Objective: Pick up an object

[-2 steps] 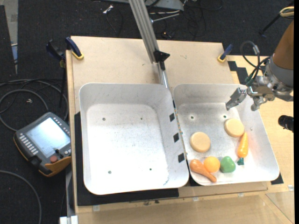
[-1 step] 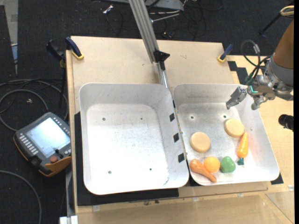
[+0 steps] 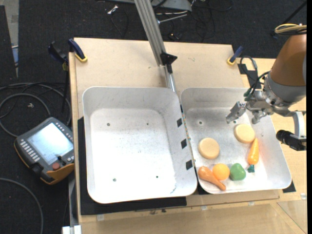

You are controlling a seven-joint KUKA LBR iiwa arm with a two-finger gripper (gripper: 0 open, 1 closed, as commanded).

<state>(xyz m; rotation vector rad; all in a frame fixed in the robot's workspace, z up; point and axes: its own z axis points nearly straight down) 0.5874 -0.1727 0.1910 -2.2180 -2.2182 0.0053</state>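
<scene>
No pickup is done: the hand [image 3: 247, 114], fingers spread wide and holding nothing, hovers above the pale disc [image 3: 244, 133] in the right bin [image 3: 204, 99].

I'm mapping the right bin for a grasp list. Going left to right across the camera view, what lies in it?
Orange pear-shaped toy → round beige disc → orange ball → green rounded toy → orange carrot toy.
</scene>
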